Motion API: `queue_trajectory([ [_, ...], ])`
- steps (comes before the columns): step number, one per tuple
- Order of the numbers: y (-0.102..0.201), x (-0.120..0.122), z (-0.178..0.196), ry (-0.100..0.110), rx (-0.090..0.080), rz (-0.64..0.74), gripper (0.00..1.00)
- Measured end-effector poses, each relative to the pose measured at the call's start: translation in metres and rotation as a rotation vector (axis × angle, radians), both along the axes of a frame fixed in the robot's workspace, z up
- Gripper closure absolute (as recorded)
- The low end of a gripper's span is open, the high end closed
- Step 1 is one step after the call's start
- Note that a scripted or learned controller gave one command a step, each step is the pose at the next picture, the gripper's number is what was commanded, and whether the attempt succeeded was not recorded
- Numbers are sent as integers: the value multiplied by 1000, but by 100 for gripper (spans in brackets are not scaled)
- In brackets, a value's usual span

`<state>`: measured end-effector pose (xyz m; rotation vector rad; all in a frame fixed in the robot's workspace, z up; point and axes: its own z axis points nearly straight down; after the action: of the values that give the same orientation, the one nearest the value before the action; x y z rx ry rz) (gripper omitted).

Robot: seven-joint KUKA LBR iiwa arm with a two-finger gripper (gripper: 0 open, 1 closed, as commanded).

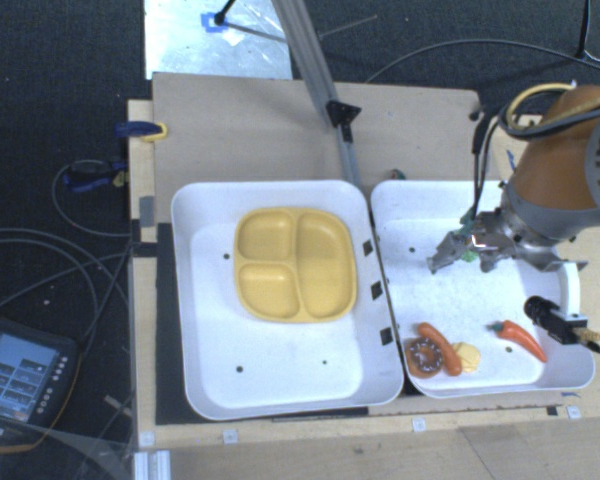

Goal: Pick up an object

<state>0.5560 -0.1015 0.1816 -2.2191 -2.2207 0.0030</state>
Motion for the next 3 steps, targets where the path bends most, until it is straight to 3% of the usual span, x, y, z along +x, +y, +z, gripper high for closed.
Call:
queue_trajectory([
  [1, 7, 4, -46, 0, 0, 0, 0],
  [2, 7, 6, -33, -6, 0, 0, 100],
  [3, 11, 13, 13, -9, -1, 5, 100],
])
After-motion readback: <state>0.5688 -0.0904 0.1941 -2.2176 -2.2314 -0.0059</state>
